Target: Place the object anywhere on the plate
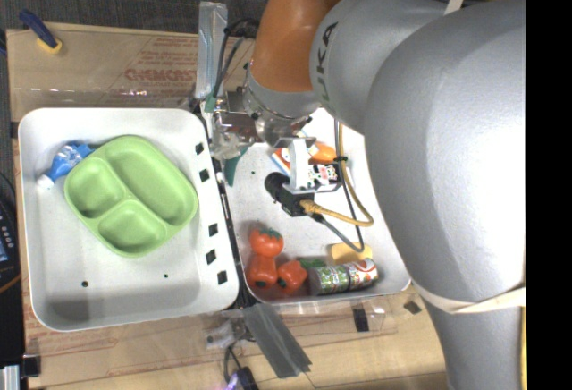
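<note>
Hanging over the right bin's point(380, 285) left edge, the gripper point(225, 142); its opening can't be told. Orange toy point(266, 259) lies below it, plate point(131, 193) to the left.

1. "KUKA" in dark letters runs along the grey arm point(429, 75), only partly in view.
2. Red print on the cardboard sheet point(116, 66) behind the bins, too faint to read properly.
</note>
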### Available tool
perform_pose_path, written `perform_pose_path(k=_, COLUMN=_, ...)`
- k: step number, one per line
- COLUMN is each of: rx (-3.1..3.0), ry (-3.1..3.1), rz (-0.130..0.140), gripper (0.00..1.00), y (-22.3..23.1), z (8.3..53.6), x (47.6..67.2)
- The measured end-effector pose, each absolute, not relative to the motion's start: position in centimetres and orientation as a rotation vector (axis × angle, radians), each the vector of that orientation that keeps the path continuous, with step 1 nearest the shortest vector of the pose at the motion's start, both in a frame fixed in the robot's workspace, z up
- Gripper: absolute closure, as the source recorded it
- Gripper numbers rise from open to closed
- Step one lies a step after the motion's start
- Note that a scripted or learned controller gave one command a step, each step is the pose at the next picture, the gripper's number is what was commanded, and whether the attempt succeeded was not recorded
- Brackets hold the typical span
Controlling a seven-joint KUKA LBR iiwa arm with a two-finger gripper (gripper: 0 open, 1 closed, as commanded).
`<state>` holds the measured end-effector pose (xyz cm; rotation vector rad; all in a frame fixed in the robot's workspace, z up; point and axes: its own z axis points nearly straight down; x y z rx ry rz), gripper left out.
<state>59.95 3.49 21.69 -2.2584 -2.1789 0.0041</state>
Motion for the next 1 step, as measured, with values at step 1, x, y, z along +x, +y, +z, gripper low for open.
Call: perform_pose_path(k=1, rx=-2.313, ry=-2.120, rz=0.008, gripper=1.00, y=2.92, z=19.06, x=58.87)
